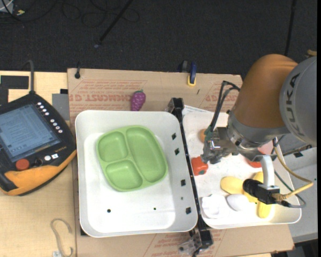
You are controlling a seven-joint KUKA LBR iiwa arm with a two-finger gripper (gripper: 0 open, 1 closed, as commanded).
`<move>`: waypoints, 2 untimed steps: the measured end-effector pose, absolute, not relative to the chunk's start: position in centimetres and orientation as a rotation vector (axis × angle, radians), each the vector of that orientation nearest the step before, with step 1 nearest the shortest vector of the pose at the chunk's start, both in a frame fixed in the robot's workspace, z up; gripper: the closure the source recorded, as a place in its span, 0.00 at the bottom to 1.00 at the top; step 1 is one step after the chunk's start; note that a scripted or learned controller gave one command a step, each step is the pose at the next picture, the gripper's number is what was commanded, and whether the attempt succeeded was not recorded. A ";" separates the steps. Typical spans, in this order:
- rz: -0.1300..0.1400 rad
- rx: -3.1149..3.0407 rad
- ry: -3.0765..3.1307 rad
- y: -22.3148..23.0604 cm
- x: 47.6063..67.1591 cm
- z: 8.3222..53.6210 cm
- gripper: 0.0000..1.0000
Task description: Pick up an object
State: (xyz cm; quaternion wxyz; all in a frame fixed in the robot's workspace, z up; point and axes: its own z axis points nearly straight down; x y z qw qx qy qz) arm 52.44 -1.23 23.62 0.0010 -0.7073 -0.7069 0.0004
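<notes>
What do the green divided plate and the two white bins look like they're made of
The green divided plate looks like moulded plastic: one even pale green, rounded compartment walls, a soft matte sheen. The left white bin and right white bin also look like plastic, smooth and slightly glossy with rounded corners and thin rims, though thin coated metal can't be ruled out.

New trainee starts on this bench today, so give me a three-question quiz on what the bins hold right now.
1. True or false: the green divided plate lies in the left bin.
2. Which bin holds the orange object? A left, B right.
3. What purple thing lies on the cardboard behind the left bin?

Key: 1 true. 2 B, the right bin, near the gripper. 3 a small purple toy, seemingly grapes.
</notes>
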 end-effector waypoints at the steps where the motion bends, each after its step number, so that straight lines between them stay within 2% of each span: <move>1: 0.003 -2.220 -2.220 -1.4 52.8 23.5 1.00; 2: 0.005 -2.225 -2.212 -1.0 51.8 22.1 1.00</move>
